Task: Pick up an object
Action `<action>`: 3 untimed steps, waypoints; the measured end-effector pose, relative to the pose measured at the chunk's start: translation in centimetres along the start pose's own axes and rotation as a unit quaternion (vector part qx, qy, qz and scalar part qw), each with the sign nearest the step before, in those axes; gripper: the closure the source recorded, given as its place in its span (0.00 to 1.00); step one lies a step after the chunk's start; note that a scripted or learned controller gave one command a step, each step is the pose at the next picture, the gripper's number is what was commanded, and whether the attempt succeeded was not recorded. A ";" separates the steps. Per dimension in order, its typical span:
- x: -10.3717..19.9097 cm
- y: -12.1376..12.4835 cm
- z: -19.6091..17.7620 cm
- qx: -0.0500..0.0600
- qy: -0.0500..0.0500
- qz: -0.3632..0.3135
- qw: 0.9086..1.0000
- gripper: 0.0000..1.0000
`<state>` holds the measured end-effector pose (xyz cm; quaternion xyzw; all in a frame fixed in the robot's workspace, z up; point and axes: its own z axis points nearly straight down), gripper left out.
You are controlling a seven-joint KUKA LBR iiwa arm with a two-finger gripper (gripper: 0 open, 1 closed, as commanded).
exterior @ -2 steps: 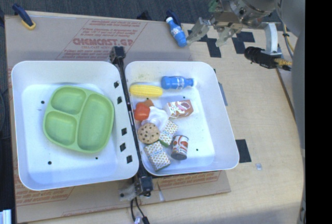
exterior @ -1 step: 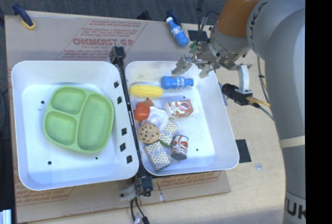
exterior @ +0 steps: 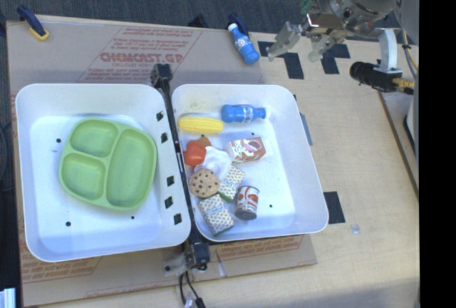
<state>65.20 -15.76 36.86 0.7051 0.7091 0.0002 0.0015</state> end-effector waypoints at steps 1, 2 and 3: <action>-2.6 0.4 1.1 0.001 0.000 0.000 1.000 0.00; -5.3 0.4 1.5 0.001 0.000 0.000 1.000 0.00; -5.2 -0.5 11.0 0.004 0.001 0.000 1.000 0.00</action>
